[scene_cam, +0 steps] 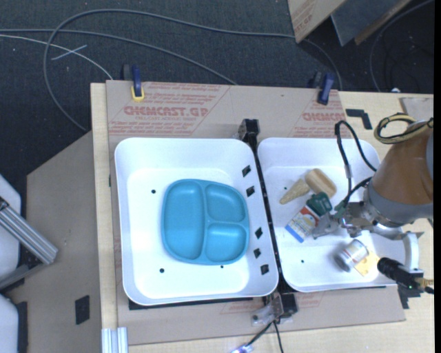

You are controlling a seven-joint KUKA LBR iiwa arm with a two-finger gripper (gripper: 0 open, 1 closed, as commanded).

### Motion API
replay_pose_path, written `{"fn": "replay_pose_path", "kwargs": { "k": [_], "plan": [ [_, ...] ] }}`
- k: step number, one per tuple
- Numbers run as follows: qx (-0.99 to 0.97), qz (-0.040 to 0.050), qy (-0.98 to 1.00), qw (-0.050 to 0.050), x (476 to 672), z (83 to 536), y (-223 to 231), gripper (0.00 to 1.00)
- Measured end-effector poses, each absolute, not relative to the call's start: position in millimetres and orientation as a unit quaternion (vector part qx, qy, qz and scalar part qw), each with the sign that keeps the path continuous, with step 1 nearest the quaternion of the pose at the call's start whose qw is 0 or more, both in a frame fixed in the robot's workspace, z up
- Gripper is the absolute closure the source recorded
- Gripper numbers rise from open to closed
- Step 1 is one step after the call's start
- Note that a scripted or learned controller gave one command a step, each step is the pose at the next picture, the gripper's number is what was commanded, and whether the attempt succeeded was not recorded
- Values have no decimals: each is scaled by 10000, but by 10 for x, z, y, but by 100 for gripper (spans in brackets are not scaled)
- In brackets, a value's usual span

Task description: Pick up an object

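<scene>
The arm (406, 186) has an orange band above a grey wrist; a black cable (348, 148) loops alongside it.

- My tabletop (172, 110) is a tan board with red print across its far side.
- Two blue clamps, one (137, 81) at the far left and one (324, 87) at the far right, grip its far edge.
- The left white bin (131, 200) sits on it, touching its neighbour, the right white bin (275, 179).
- A blue divided plate (204, 221) lies flat in the middle of the left bin.
- Grey cables (76, 34) loop over the dark floor beyond.
- A cardboard box (313, 15) lies at the top.
</scene>
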State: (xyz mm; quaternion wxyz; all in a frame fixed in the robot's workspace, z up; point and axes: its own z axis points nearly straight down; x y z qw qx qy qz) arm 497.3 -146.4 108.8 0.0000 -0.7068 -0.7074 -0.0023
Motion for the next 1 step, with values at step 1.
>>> {"fn": "replay_pose_path", "kwargs": {
  "k": [1],
  "plan": [
    [-7070, 6, -7072, 28, 4969, 834, -1456, 0]
  ]
}}
